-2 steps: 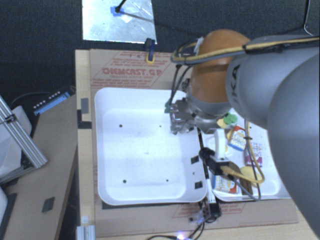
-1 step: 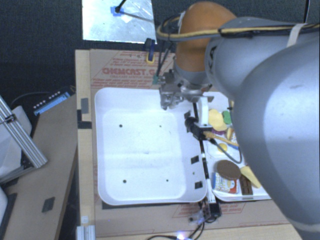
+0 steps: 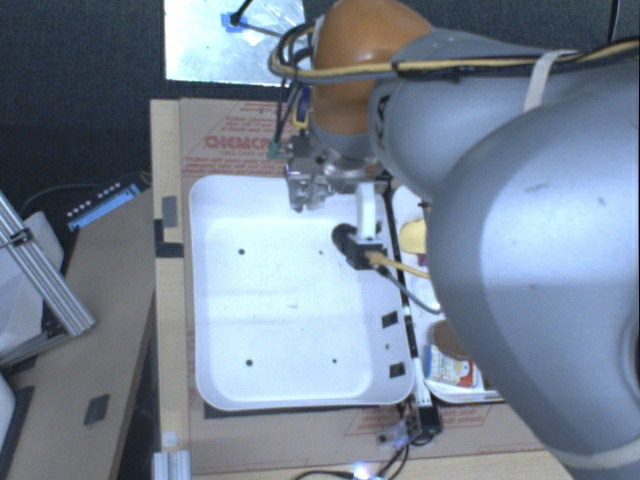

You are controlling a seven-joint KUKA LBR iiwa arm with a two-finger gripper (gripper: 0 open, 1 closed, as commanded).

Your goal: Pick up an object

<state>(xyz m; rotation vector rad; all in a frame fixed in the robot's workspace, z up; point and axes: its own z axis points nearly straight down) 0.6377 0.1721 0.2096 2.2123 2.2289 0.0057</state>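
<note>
My gripper [image 3: 303,196] hangs over the far edge of the left white bin [image 3: 230,298], below the orange band of the wrist. In the right bin [image 3: 480,396], mostly hidden behind the grey arm, a yellow object [image 3: 413,236] shows next to the divider. A round container with a red and white label [image 3: 450,364] lies nearer the front. Nothing shows in the gripper.
The big grey arm [image 3: 520,218] covers most of the right bin. Brown cardboard [image 3: 225,138] lies under both bins. An aluminium rail [image 3: 40,278] and a blue-striped strip [image 3: 100,203] sit on the bench to the left.
</note>
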